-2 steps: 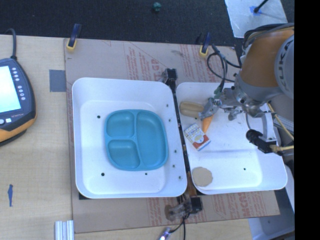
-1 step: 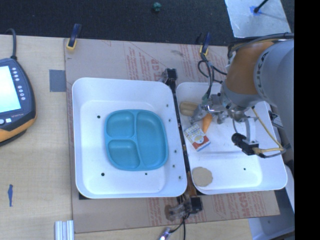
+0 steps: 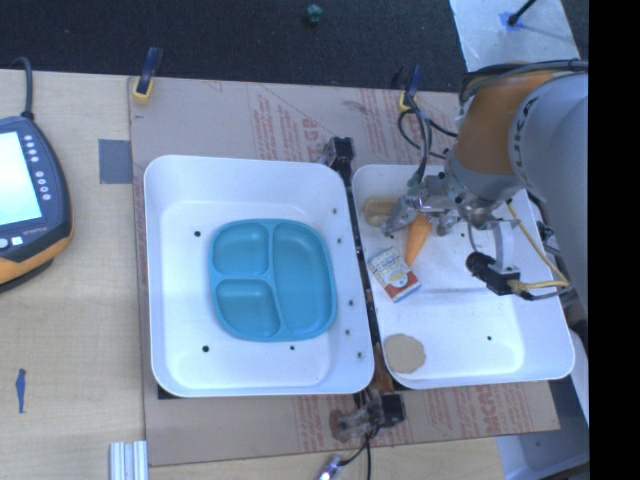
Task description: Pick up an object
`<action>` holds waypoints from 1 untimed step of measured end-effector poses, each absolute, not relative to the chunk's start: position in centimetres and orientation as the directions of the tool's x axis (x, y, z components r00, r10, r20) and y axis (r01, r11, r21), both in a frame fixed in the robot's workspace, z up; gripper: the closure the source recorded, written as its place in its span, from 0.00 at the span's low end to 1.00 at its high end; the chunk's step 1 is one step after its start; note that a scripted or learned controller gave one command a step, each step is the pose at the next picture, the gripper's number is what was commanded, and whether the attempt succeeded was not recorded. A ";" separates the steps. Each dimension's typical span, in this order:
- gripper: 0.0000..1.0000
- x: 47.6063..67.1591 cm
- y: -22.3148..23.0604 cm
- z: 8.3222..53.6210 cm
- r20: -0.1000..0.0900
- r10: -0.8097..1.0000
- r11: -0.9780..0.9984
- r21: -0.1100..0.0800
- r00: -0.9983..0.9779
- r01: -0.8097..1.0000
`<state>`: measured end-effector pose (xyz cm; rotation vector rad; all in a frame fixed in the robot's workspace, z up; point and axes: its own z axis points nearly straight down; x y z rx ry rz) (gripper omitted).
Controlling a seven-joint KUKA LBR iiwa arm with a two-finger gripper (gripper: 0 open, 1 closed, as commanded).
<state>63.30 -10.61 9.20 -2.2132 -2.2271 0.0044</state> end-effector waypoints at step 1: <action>1.00 63.3 -10.7 10.2 -0.001 1.000 0.008 -0.005 -0.008 1.000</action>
